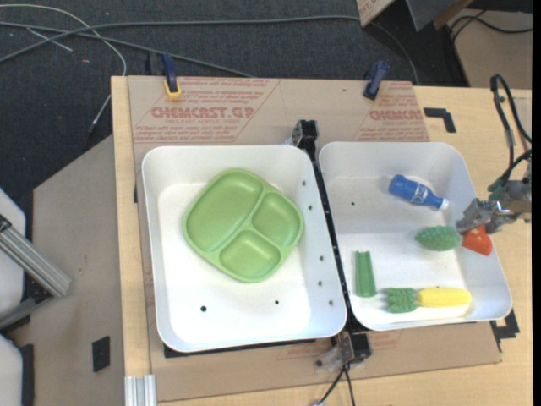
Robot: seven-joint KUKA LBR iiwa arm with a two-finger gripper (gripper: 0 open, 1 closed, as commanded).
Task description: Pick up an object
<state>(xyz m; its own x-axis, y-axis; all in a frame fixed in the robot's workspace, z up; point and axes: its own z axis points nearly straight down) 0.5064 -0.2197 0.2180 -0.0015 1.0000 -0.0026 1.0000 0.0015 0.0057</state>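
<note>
Bench holds two bins; right bin (pixel 385 163) has bottle (pixel 416 192), broccoli (pixel 437 238), corn (pixel 444 297). Gripper (pixel 478 218) at its right rim, grip state unreadable. Nothing lifted; pick remains.

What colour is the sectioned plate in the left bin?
Light green, seen in the camera view: the green three-compartment plastic plate lies in the white left bin.

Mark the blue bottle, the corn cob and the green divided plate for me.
Blue plastic bottle (pixel 414 191), camera view, mid-body.
Yellow toy corn cob (pixel 445 297), camera view, yellow kernels.
Green divided plastic plate (pixel 243 224), camera view, centre ridge.
</note>
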